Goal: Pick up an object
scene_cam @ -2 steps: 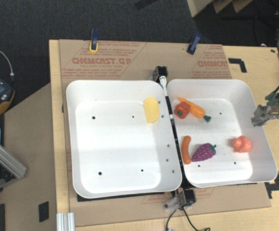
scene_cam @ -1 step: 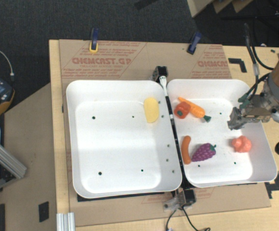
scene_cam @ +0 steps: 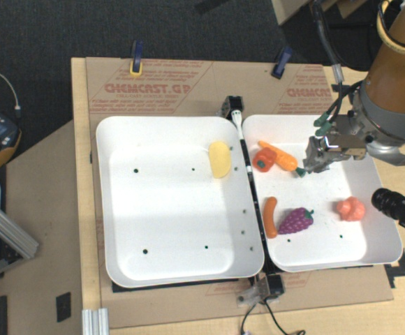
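My gripper (scene_cam: 312, 162) hangs over the right bin (scene_cam: 328, 246), near its back, just right of an orange carrot (scene_cam: 281, 157). A red, tomato-like piece (scene_cam: 263, 162) lies against the carrot's left end. Nearer the front of that bin lie an orange sausage-shaped piece (scene_cam: 270, 216), a bunch of purple grapes (scene_cam: 295, 220) and a pink-red strawberry-like piece (scene_cam: 351, 209). A pale yellow oval piece (scene_cam: 220, 159) rests alone in the left bin (scene_cam: 108, 187), close to its right wall. Nothing shows in the gripper's grasp.
The two white bins stand side by side on a cardboard sheet (scene_cam: 153, 82) held by blue clamps (scene_cam: 137, 56). A black divider strip (scene_cam: 246, 180) runs between the bins. The grey and orange arm (scene_cam: 394, 68) fills the upper right. A black knob (scene_cam: 394, 204) juts over the right bin's right rim.
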{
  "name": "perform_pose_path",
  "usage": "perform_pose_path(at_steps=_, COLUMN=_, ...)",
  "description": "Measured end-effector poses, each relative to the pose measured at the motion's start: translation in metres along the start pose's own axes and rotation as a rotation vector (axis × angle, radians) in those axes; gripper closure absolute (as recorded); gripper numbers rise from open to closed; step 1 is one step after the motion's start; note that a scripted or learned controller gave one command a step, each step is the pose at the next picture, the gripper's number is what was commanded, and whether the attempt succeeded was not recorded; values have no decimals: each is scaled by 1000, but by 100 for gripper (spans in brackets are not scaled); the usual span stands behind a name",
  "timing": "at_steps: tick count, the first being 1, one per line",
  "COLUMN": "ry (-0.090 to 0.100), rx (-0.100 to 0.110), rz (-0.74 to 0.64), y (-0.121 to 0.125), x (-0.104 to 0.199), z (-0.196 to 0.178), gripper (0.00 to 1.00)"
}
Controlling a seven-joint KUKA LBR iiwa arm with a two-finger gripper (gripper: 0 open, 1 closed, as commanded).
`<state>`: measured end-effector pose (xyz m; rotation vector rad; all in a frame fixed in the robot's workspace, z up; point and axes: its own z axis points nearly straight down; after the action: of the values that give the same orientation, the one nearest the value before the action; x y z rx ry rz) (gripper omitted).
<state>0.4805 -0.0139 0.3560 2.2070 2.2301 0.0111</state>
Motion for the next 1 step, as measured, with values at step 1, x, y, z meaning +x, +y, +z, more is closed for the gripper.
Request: perform_pose_path(at_steps=1, ry=0, rx=-2, rz=3, y=1, x=55, z=-67, gripper=100)
